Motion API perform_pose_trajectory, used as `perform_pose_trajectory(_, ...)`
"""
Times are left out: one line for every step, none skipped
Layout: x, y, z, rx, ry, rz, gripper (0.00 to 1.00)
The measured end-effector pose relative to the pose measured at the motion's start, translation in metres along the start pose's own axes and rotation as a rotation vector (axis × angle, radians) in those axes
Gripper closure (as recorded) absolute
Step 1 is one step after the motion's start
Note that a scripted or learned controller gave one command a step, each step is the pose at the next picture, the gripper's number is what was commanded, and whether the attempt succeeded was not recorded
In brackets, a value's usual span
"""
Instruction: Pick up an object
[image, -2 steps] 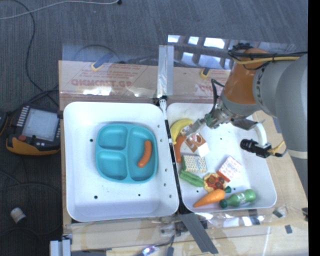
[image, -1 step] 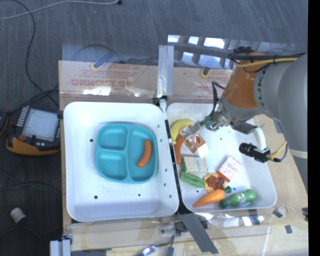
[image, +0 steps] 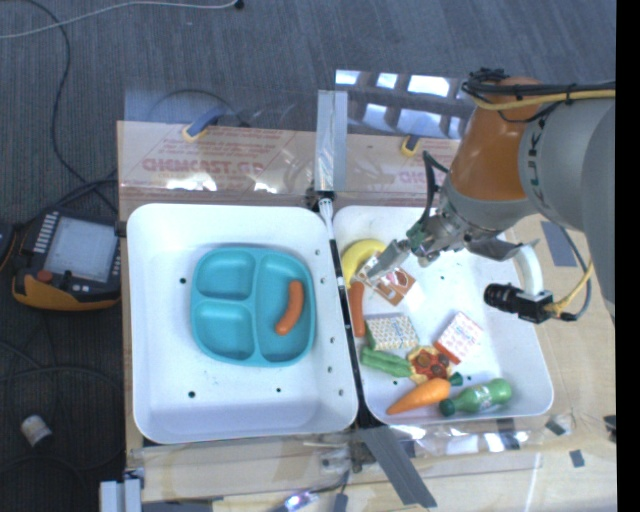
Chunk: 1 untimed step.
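Tool over the right bin's upper left

Tool (image: 385, 265) hangs low over the right bin (image: 530, 385), fingers narrow, nothing visibly between them. Banana (image: 358, 253) lies at its ten o'clock, a small brown packet (image: 394, 287) just at five o'clock. Carrot (image: 420, 395) lies near the bin's six o'clock edge.

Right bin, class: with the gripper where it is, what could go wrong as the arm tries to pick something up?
The gripper hangs between the banana and a small packet, so it may nudge either instead of grasping. The right bin is crowded: carrot, green bottle and boxes touch, so neighbours could shift.
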<state>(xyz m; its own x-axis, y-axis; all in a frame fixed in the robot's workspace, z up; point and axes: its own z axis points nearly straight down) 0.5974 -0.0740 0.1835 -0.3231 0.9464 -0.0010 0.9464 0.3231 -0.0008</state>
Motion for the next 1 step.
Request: perform_pose_trajectory(-0.021,-0.0231,0.0903,-0.001,0.0,-0.037,0.0)
